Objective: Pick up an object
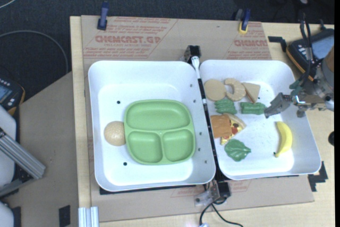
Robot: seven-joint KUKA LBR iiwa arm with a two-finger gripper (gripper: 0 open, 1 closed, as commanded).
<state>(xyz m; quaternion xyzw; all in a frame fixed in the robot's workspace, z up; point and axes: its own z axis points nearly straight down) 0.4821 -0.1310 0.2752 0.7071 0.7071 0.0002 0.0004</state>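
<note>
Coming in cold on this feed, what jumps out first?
The green divided tray sits in the middle of the left bin, with a tan round bun touching its left edge. In the right bin, a yellow banana lies apart from the clustered toy food, just below the gripper.

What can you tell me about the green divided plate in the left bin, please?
The green plate is a pale green, rounded-rectangle tray that looks like matte plastic, with three compartments: one long section across the far side and two smaller ones nearer the camera, none holding anything. It lies flat and upright near the middle of the left bin, slightly toward its near side. A tan, round bun-like item sits against its left edge, seemingly touching it.
</note>
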